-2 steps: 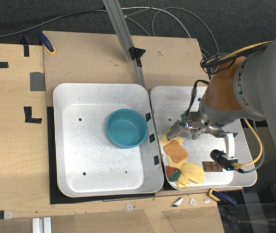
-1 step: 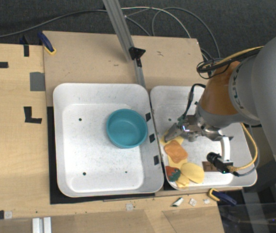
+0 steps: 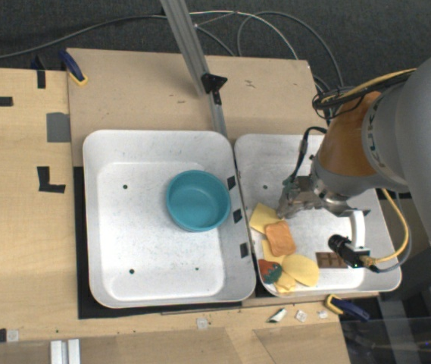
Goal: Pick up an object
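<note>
- The right bin point(image 3: 317, 146) serves as the landmark; it sits touching the left bin point(image 3: 109, 203) along their shared edge.
- The arm point(image 3: 366, 139), grey with its orange band, reaches over the right bin from the bin's right side and slants down toward its middle.
- The gripper point(image 3: 289, 205) hangs over the middle of the right bin, just above the near-left cluster of objects.
- Whether it is parted or closed cannot be told from this slanted view, and nothing is seen held in it.
- A pale yellow flat piece point(image 3: 261, 220) lies in the right bin's left half, just beside the gripper's tip.
- An orange square piece point(image 3: 280, 239) lies touching that yellow piece, toward the bin's near edge.
- A rounder yellow object point(image 3: 300, 270) lies at the near edge of the right bin, just beyond the orange piece.
- A small red and green item point(image 3: 270, 270) sits in the bin's near-left corner, touching the yellow object.
- A dark brown block point(image 3: 327, 261) lies near the bin's near-right side.
- A blue bowl point(image 3: 197, 200) stands upright in the left bin, close to the wall shared with the right bin.
</note>
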Action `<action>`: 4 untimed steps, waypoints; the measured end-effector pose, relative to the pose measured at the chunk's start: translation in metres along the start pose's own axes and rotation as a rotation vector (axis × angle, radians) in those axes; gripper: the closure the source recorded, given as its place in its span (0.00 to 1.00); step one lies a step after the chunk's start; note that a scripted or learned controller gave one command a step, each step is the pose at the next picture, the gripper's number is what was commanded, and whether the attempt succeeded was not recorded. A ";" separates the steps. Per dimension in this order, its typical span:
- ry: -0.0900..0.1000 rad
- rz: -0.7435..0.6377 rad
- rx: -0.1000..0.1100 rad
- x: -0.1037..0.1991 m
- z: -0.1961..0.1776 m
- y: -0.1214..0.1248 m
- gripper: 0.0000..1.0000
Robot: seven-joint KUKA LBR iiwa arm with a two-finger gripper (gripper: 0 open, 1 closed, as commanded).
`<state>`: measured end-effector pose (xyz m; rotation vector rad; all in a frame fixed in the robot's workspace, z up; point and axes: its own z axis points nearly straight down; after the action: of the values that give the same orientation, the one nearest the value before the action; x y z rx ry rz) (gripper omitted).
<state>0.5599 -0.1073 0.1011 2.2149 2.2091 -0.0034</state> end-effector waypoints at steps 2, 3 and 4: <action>0.010 -0.004 0.005 0.000 -0.105 0.000 1.00; 0.010 -0.005 0.003 0.008 -0.158 0.009 1.00; 0.013 -0.010 0.008 0.067 -0.162 0.003 1.00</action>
<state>0.5621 -0.0390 0.2622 2.2138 2.2308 0.0019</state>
